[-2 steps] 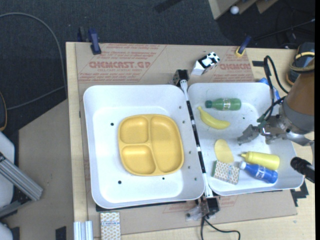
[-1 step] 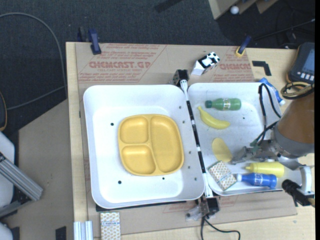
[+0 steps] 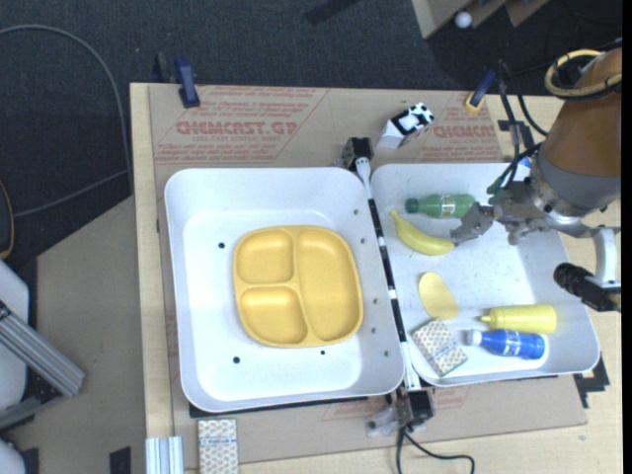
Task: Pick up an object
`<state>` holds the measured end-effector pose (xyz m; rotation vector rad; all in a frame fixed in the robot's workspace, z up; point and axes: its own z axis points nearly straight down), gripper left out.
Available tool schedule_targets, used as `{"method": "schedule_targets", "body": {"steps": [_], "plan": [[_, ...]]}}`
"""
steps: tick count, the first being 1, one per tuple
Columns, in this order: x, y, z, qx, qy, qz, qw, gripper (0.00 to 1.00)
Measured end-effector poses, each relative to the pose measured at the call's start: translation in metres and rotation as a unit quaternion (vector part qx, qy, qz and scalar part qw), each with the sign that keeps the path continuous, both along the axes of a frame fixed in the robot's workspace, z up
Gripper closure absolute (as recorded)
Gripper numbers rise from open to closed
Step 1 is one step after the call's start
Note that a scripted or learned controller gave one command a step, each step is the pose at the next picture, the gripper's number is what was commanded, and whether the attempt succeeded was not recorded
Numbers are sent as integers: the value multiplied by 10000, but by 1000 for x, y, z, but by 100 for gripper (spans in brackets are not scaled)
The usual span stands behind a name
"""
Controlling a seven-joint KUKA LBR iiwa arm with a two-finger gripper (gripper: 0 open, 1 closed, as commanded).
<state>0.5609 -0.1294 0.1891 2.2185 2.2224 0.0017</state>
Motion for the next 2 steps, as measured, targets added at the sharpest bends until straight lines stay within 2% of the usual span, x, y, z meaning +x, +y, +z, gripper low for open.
{"method": "schedule_targets", "body": {"steps": [1, 2], "plan": [[54, 38, -105, 3, 10, -4, 10000, 0], [97, 33, -110, 31, 216, -43, 9998, 0]]}}
